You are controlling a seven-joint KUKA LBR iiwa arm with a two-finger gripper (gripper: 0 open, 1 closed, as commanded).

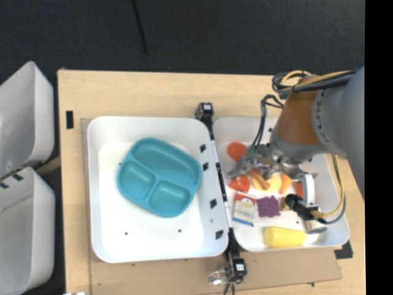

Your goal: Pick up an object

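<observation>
- You have a wooden bench (153, 91) on dark floor, bearing two white bins: the left bin (101, 226) holds a blue divided plate (159, 177).
- The right bin (242, 126), right of centre, holds a crowded heap: an orange ball (237, 150), purple piece (268, 206), small carton (244, 211), yellow object (284, 236).
- The gripper (264, 168) sits low among the orange pieces (261, 180), just above the purple piece; how its jaws stand, you cannot tell.
- Watch the clutter: close neighbours could get nudged or pinched together, letting the pick slip.

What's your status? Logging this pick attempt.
Gripper low in right bin, fingers unclear. Nothing seen held. Orange pieces, purple toy crowd beneath.
</observation>
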